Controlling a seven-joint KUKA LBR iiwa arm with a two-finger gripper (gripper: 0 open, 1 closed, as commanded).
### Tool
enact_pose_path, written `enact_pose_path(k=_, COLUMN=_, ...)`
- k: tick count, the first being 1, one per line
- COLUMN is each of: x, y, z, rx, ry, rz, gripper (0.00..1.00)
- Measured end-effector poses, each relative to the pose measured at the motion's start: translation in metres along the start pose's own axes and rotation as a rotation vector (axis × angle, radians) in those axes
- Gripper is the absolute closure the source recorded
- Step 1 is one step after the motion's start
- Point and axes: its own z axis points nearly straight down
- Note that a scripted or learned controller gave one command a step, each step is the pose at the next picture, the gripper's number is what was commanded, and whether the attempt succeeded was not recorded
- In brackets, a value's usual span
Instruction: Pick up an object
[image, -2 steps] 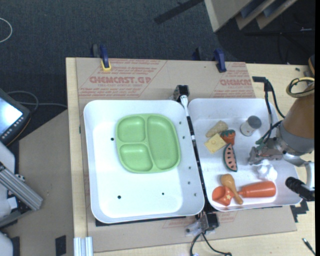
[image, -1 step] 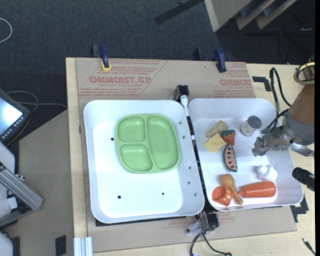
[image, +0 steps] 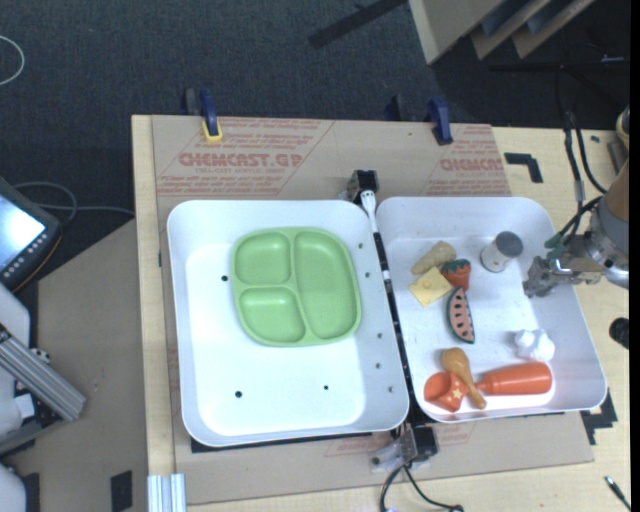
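The right bin (image: 520, 215) holds several toy foods: a tan wedge (image: 434, 257), a strawberry (image: 457, 270), a yellow cheese piece (image: 431, 289), a watermelon slice (image: 460, 316), a grey-capped cylinder (image: 500, 250), a small white piece (image: 534, 344), an orange carrot (image: 516, 380), a drumstick (image: 461, 371) and a red tomato (image: 441, 391). My gripper (image: 546, 277) hangs over the right side of this bin, right of the cylinder and above the white piece. Nothing shows between its fingers.
The left bin (image: 200, 330) carries a green divided plate (image: 297, 286). A black divider rail (image: 385, 290) runs between the bins. Blue clamps (image: 209, 110) (image: 438, 118) hold the board at the back. Cables hang at the far right (image: 580, 160).
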Motion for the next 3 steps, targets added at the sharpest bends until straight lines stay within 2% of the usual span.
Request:
enact_pose_path(k=1, x=0.000, y=0.001, z=-0.036, rx=0.002, ry=0.001, rz=0.000, gripper=1.00)
enact_pose_path(k=2, x=0.051, y=0.020, z=-0.042, rx=0.003, ry=0.004, rz=-0.006, gripper=1.00)
enact_pose_path(k=3, x=0.096, y=0.046, z=-0.030, rx=0.003, ry=0.002, rz=-0.003, gripper=1.00)
